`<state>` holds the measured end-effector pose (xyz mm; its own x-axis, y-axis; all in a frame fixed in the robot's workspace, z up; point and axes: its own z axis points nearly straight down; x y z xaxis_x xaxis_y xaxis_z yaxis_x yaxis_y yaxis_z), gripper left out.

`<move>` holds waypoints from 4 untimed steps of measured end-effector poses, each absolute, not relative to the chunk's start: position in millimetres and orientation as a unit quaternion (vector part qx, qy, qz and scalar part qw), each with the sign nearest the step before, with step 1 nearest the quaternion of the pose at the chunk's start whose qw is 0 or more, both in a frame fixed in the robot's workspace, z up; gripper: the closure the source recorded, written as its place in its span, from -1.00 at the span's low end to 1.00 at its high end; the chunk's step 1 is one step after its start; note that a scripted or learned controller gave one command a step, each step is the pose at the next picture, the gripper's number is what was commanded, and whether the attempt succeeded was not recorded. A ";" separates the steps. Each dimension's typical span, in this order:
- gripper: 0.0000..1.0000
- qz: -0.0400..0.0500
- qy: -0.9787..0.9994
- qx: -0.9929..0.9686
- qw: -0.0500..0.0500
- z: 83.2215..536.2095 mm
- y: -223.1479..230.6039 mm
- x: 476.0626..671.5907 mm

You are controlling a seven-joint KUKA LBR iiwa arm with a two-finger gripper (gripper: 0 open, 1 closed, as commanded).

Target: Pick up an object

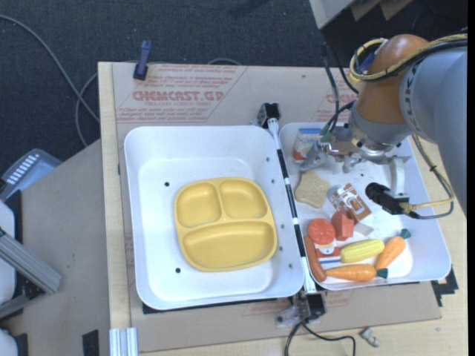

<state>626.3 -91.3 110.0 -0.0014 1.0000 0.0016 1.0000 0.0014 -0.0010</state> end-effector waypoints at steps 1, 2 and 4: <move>-1.00 -0.002 -0.707 -0.707 -0.006 88.8 -119.7 551.7; -1.00 -0.003 -0.707 -0.707 -0.008 88.6 -109.7 507.5; -1.00 -0.001 -0.708 -0.706 -0.001 142.5 -99.9 607.3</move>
